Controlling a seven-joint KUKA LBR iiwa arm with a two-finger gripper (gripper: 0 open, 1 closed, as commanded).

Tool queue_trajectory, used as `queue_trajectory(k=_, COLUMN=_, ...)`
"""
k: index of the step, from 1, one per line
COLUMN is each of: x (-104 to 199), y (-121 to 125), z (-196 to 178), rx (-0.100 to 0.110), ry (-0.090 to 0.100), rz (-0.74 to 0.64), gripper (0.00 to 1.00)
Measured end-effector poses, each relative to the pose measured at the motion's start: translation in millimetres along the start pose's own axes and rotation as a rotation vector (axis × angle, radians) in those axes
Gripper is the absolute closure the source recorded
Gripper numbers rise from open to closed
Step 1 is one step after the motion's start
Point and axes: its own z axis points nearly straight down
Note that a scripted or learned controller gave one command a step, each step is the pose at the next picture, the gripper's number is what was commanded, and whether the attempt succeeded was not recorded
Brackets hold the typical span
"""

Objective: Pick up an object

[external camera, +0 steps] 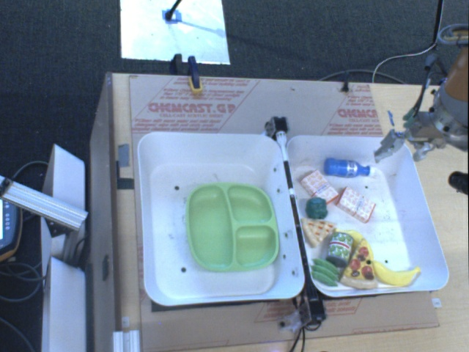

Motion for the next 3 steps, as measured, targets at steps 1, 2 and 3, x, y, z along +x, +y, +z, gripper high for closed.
queue_trajectory(k=1, x=86, y=37, z=70, rx=0.002, ry=0.002, rz=-0.002, gripper=0.0)
queue_trajectory(k=2, x=77, y=47, z=124, rx=-0.002, ry=0.0, rz=-0.001, gripper=0.0)
queue_trajectory(k=3, x=68, y=24, z=137, rx=-0.004, ry=0.0, rz=0.001, gripper=0.0)
